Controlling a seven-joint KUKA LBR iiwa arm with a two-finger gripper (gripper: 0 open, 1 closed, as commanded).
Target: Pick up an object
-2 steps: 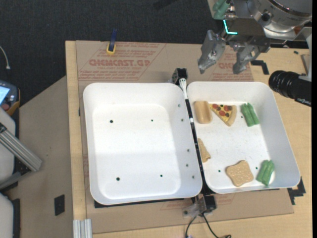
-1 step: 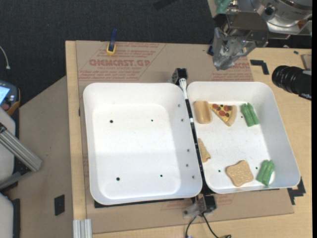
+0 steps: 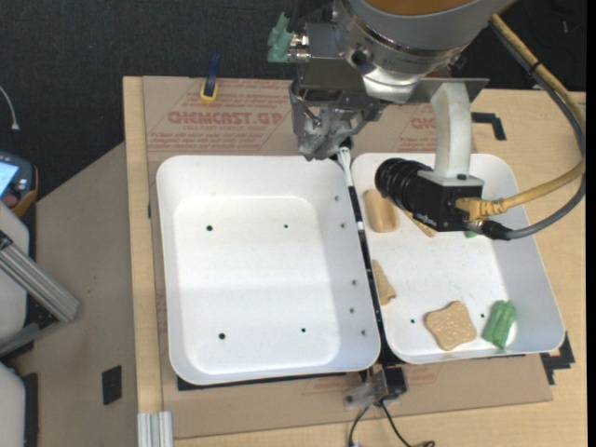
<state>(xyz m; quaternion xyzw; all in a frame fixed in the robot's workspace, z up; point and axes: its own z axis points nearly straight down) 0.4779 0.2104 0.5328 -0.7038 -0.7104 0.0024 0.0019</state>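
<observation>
**Gripper poised at the far edge where two bins meet**

Two shallow white plastic bins are seen side by side on a cardboard-covered bench. The grey metal two-finger gripper [image 3: 324, 145] is positioned above the far rim of the left bin [image 3: 186, 277], close to the seam between the bins. Whether its fingers are apart or together cannot be told, and nothing is seen held. In the right bin [image 3: 531, 287] are laid a tan bread-shaped toy [image 3: 451, 325], a green ridged piece [image 3: 500, 324], a tan oblong block [image 3: 380, 210] and a small tan scrap [image 3: 383, 283].
</observation>
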